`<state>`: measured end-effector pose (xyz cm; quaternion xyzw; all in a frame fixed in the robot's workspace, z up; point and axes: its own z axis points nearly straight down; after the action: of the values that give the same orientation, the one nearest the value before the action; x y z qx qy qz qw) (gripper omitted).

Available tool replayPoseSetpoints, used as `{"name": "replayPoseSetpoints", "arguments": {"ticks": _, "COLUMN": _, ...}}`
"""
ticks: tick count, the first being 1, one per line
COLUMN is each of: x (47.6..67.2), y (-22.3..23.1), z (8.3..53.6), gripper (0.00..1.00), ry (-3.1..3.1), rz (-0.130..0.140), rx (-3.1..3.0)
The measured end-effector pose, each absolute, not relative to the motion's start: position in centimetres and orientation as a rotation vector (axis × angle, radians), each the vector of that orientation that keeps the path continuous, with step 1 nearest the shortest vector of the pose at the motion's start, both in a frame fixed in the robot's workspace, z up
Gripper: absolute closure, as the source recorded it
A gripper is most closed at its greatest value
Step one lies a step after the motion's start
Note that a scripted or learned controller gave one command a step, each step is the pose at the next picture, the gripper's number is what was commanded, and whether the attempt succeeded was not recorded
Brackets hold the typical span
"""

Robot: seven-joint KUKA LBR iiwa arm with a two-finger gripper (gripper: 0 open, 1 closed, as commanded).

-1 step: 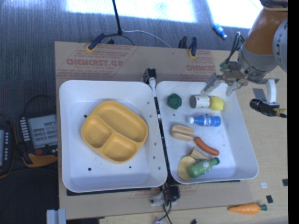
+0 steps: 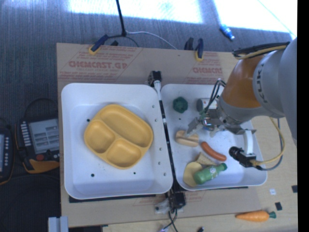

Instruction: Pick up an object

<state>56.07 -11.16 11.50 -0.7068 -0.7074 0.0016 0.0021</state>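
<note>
My gripper [image 2: 202, 123] hangs over the middle of the right bin [image 2: 251, 178], its fingers open with nothing between them. Just below and left of it lies a tan bread roll [image 2: 186, 138]. A red sausage [image 2: 213, 151] lies below it. Behind it sit a dark green round object [image 2: 180, 104] and a small grey can [image 2: 202, 103]. Near the bin's front lie a green bottle [image 2: 211, 173], a yellow piece [image 2: 191, 170] under it, and a pale yellow wedge [image 2: 205, 158].
The left bin [image 2: 72, 129] holds a yellow divided plate [image 2: 118, 136]. An orange carrot [image 2: 255, 216] lies on the bench outside the right bin's front corner. The arm's body and a black cable cover the right bin's right side.
</note>
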Motion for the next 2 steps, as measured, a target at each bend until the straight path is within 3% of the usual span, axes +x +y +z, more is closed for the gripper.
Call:
{"name": "replayPoseSetpoints", "arguments": {"ticks": 1, "x": 51.6, "y": -13.8, "z": 9.7, "gripper": 0.00, "ry": -2.237, "rz": -0.037, "rx": -2.238}}
{"name": "replayPoseSetpoints", "arguments": {"ticks": 2, "x": 51.8, "y": -13.8, "z": 10.9, "gripper": 1.00, "ry": -2.240, "rz": -0.039, "rx": -2.237}}
